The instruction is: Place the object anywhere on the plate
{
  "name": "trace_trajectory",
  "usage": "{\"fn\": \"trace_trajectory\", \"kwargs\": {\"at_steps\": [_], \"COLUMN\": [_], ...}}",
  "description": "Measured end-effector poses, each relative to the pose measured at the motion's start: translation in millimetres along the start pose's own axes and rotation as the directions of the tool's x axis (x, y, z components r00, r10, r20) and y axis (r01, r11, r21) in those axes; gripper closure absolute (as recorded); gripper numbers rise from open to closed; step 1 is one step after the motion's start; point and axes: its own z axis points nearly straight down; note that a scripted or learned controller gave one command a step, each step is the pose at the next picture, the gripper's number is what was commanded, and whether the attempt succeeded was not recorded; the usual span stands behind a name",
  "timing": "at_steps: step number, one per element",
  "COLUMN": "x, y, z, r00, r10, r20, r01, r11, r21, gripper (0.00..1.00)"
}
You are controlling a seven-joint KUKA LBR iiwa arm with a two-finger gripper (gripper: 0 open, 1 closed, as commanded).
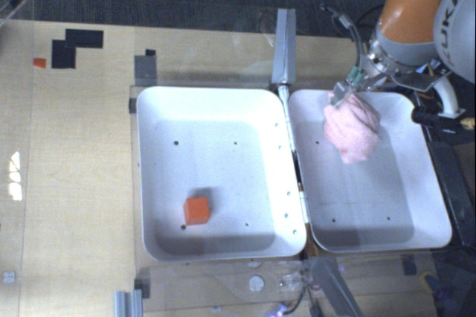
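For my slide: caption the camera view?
End effector above pink cloth in right bin; orange block in left bin.

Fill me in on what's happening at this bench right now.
A grey and orange robot arm reaches in from the right over the right bin. Its gripper sits at the top edge of a pink cloth-like bundle in that bin's upper part; whether it grips it is unclear. A small orange block lies untouched in the left bin. I see no plate.
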Motion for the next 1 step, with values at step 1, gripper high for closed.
{"fn": "trace_trajectory", "kwargs": {"at_steps": [1], "x": [49.5], "y": [19.5], "z": [7.2], "r00": [0.92], "r10": [-0.392], "r20": [-0.003], "r01": [0.392], "r11": [0.92], "r21": [0.0], "gripper": [1.0]}}
